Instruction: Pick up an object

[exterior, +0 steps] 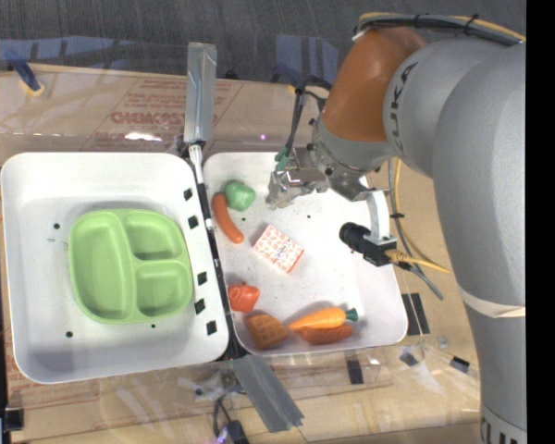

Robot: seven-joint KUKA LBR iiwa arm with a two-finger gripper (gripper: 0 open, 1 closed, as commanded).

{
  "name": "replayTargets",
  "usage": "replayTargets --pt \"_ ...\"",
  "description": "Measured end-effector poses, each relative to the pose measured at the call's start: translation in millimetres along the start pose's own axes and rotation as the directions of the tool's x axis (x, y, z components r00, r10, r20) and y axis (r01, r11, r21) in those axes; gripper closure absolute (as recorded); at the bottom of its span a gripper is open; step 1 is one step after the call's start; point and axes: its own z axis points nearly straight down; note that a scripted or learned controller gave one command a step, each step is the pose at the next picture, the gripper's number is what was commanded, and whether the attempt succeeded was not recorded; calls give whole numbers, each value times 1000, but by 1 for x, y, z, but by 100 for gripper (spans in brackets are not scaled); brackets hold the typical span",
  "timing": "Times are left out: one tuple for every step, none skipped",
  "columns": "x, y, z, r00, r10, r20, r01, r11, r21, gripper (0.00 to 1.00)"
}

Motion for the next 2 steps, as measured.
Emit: replayTargets --pt "-20 -43 90 1000 3 -2 -3 1000 6 0" --pt "-42 -81 118 992 -129 -2 129 992 1 0"
